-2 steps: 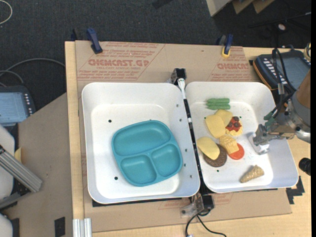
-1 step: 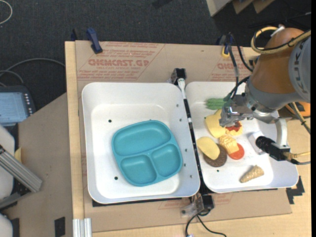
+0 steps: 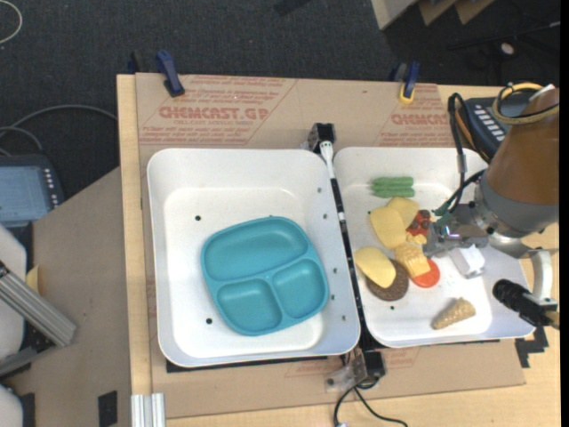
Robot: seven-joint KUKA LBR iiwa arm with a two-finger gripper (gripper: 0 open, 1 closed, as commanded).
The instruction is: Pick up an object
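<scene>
Gripper [image 3: 447,230] low in right bin [image 3: 498,327], grip state not discernible, tip just right of food pile [image 3: 400,247] at bin's middle; pile running top to bottom, cone [image 3: 453,313] lying apart below, toward near rim.
</scene>
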